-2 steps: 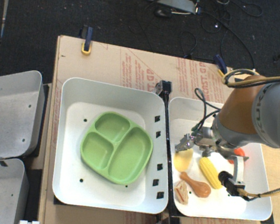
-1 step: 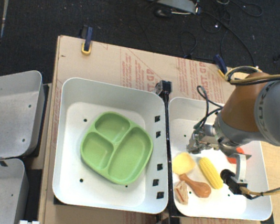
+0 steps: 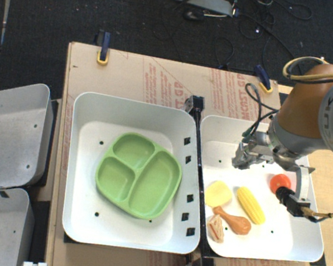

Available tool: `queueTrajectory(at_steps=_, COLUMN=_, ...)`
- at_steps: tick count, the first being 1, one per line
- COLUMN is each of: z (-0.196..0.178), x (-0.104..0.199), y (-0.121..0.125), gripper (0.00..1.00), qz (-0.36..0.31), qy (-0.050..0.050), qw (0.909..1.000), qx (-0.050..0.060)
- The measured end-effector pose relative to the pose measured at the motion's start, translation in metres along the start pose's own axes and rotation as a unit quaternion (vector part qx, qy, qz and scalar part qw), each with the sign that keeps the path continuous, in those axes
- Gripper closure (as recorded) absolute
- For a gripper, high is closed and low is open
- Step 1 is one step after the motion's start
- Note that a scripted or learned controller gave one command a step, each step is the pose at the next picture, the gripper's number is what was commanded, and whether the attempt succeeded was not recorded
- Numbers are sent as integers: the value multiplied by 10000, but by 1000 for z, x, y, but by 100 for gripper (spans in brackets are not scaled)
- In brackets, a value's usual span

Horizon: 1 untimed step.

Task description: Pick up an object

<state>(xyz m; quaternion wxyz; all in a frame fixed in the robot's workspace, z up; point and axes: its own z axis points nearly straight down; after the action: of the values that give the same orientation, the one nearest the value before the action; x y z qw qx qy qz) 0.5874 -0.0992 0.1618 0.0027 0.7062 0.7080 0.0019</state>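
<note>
The right bin [image 3: 299, 249] holds a yellow corn cob [image 3: 250, 204], a pale yellow piece [image 3: 219, 193], a brown chicken drumstick [image 3: 234, 221], a small pinkish striped item [image 3: 216, 231] and a red-orange round item [image 3: 281, 182]. My gripper [image 3: 243, 159] hangs over the upper middle of this bin, above and a little left of the corn and left of the red item. Nothing shows between its fingers. The arm's orange band and grey wrist cover the bin's upper right corner.
The left bin [image 3: 78, 209] holds a green three-compartment plate [image 3: 139, 174]. A black divider [image 3: 196, 166] runs between the bins. White trays [image 3: 3, 127] lie off the bench at the left. Cables trail near the right bin's right edge.
</note>
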Motion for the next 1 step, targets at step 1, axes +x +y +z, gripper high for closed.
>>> queueTrajectory(at_steps=1, z=-45, x=-6, y=1, gripper=100, qz=5, qy=-1, qw=10000, qx=7)
